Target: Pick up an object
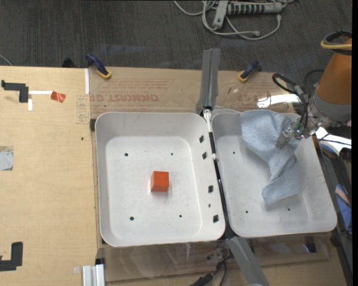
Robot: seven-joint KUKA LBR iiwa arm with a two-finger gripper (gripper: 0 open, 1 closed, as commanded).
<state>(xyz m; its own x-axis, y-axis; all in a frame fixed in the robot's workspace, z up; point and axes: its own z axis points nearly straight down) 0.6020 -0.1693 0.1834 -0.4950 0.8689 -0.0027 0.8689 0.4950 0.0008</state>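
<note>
A grey-blue cloth lies crumpled in the right bin, and its upper right part is drawn up toward my gripper. The gripper comes in from the right, under the arm's orange band. Its fingertips are pinched together on a fold of the cloth near the bin's far right side. A narrower tail of cloth trails down toward the bin floor. A small orange-red cube sits alone near the middle of the left bin, far from the gripper.
A grey divider post rises between the bins at the back. Clamps hold the cardboard behind them. Cables lie on the dark floor beyond. A wooden board with markers is at the left.
</note>
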